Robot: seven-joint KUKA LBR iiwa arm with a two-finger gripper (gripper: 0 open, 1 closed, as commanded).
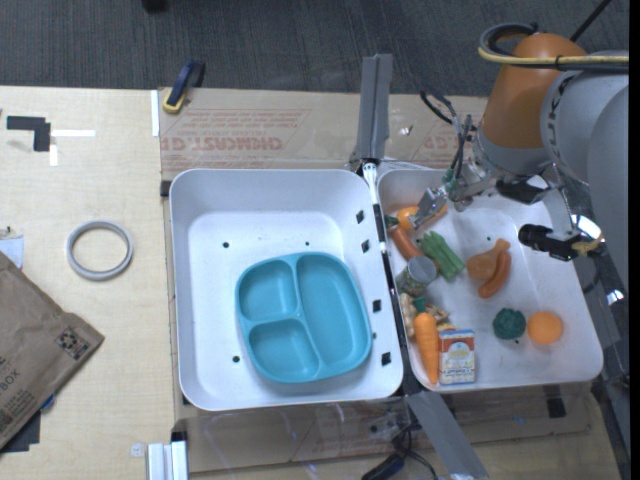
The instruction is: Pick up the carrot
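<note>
Right bin (560, 368): one carrot (427, 342) near the front-left, beside one small carton (457, 356). Left bin (200, 298): one blue tray (301, 316). Gripper (436, 204) over the right bin's back-left; state cannot be told.

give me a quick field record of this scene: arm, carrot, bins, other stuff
arm: reaches in from the right, gripper low over the upper left of the right bin
carrot: carrot lies at the right bin's left wall, beside a small carton, apart from the gripper
left bin: left bin holds a blue divided plate
right bin extras: green piece, orange ball, dark green item
bench: tape roll left of the bins
</note>
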